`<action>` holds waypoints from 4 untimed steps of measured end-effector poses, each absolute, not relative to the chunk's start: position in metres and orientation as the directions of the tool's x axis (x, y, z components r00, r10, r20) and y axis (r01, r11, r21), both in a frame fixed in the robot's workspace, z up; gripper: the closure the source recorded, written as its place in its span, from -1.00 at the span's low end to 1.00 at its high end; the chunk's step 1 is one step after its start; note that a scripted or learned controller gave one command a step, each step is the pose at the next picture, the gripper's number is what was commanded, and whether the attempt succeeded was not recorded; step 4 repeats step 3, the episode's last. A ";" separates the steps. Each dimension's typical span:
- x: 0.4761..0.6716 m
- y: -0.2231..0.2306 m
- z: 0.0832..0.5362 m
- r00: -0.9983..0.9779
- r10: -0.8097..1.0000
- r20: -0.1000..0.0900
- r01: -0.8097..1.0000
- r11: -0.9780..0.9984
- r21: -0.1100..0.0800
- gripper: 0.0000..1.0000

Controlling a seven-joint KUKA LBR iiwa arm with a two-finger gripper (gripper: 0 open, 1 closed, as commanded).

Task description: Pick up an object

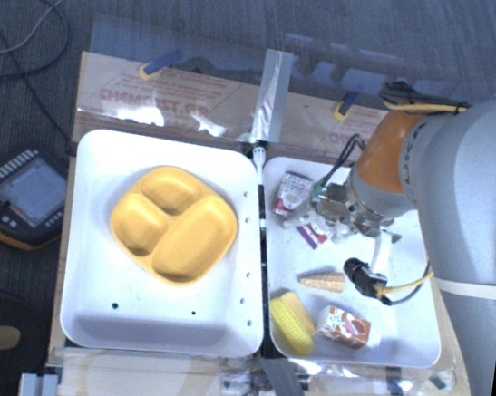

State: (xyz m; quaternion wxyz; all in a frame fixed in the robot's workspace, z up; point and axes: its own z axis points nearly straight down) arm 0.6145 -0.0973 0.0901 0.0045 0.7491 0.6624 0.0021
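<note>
Corn cob [292, 324] is seen nearest, bottom of right bin [419, 349] | gripper [319, 213] lowered over pink packet [313, 236], jaw state indeterminable | step judged: reach; closure required next.

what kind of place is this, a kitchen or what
Likely a robot lab, not a kitchen: a grey arm reaches over two white bins of toy food, with a teach pendant and cables on carpet.
</note>
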 end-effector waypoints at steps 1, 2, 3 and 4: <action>0.615 -0.097 0.100 0.120 0.993 -0.007 0.993 -0.120 0.009 1.00; 0.628 -0.062 0.212 0.032 0.999 -0.003 0.999 -0.032 -0.002 1.00; 0.628 -0.063 0.220 0.031 0.999 -0.007 1.000 -0.031 -0.005 1.00; 0.628 -0.063 0.220 0.031 0.999 -0.007 1.000 -0.031 -0.005 1.00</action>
